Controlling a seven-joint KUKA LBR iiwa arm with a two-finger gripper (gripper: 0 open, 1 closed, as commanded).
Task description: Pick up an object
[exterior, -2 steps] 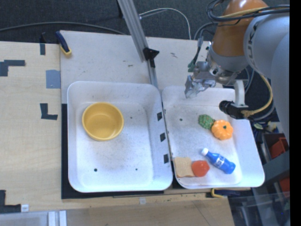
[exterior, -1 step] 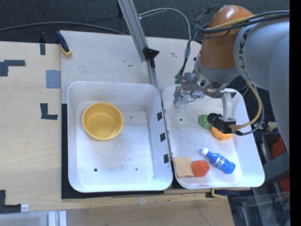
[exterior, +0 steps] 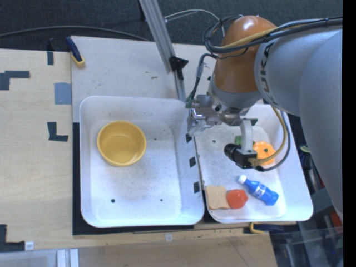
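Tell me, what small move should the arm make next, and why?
Probably slide the gripper toward the blue bottle at the near end of the right bin. The gripper sits by the rim between the two bins, with no object close to it, and the bottle lies uncovered.

Left bin [exterior: 146, 196] roomy beside bowl [exterior: 121, 143]; right bin [exterior: 218, 159] cluttered.

Even, diffuse light washed the worktop [exterior: 33, 149]; shadows were faint, the picture soft and grainy, the arm [exterior: 311, 82] blurred at 3 o'clock.
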